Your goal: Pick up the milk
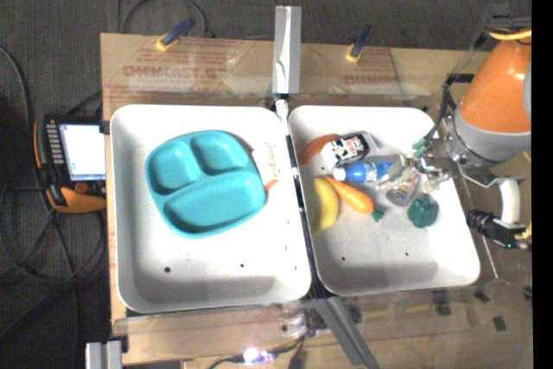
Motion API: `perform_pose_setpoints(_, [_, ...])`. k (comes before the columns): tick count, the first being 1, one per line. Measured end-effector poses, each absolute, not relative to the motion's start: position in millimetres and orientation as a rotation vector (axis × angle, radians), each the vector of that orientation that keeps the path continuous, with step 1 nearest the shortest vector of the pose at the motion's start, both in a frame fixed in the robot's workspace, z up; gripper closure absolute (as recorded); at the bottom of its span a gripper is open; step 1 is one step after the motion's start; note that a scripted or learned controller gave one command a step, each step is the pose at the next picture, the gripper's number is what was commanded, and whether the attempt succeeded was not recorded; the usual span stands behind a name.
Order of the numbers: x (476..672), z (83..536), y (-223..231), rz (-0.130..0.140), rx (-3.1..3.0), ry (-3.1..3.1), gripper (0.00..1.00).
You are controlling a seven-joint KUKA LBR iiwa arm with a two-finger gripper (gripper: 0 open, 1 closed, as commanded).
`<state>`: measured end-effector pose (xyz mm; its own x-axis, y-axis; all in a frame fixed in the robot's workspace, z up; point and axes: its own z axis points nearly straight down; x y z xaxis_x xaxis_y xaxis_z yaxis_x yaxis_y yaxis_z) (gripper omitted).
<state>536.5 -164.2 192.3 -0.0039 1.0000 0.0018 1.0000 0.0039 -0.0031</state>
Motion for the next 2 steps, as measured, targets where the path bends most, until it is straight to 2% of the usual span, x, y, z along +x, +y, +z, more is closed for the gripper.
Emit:
perform_pose_setpoints(1, [586.0, 91.3, -98.7, -0.002, -2.247, -2.204, 0.00])
perform_pose_setpoints(2, [639.0, 96.4, -112.5, 0.005, -2.290, -2.150, 0.00])
